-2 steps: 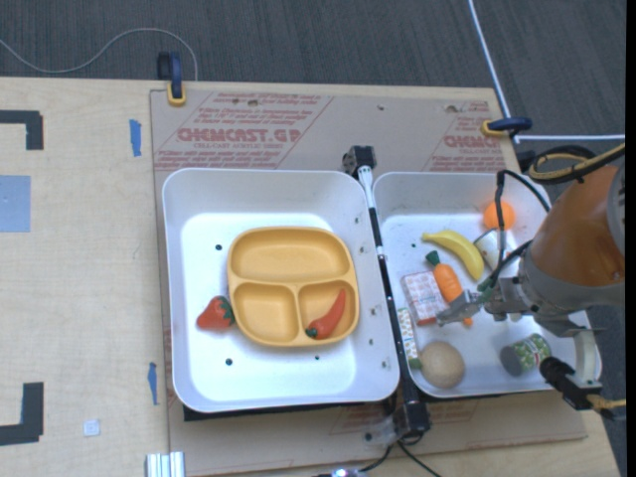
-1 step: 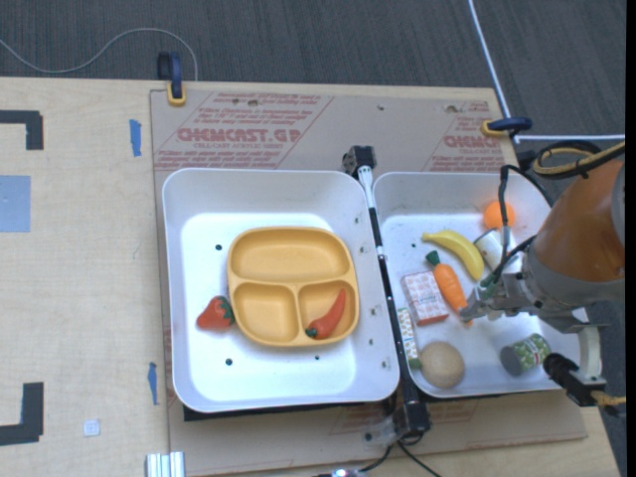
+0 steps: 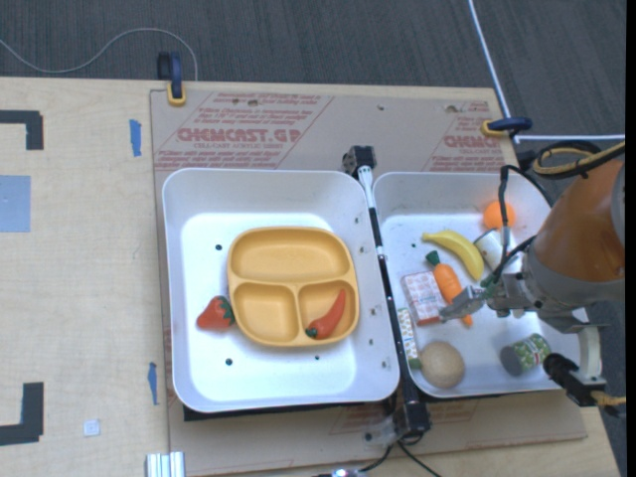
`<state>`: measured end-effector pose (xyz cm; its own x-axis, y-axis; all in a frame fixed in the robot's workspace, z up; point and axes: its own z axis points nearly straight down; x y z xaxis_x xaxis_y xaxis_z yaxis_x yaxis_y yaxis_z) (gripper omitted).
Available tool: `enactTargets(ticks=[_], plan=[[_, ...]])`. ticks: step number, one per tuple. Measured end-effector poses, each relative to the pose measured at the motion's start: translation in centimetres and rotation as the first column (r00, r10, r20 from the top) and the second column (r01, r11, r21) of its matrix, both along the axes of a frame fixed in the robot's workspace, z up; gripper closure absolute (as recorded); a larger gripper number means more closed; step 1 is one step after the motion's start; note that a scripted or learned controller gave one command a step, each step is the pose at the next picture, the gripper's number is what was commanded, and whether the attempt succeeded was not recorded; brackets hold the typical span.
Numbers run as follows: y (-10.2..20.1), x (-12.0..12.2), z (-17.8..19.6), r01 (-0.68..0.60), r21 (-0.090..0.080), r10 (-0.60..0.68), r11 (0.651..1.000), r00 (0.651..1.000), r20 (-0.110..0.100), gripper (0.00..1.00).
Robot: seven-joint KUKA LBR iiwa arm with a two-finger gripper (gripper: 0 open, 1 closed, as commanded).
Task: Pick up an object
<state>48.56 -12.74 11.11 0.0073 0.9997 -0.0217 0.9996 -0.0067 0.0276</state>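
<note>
Pincer over the right bin

Pincer (image 3: 465, 308) hovers low in the right bin (image 3: 467, 386), its state impossible to tell. Carrot (image 3: 446, 279) lies just beside it, banana (image 3: 456, 247) beyond, yellow tray (image 3: 290, 256) in the left bin (image 3: 199, 296).

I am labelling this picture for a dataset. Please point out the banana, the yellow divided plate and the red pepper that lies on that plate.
banana (image 3: 456, 246): camera view, middle of its curved body.
yellow divided plate (image 3: 288, 257): camera view, bare floor of its large upper compartment.
red pepper (image 3: 331, 316): camera view, middle of its red body.
</note>
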Motion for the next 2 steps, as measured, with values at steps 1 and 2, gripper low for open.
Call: enactTargets(ticks=[1, 2], plan=[[3.3, -0.5, -2.4, -0.004, 0.017, 0.005, 1.000, 1.000, -0.020, 0.00], [2.7, -0.1, -1.0, 0.002, 0.002, -0.002, 1.000, 1.000, -0.004, 1.00]])
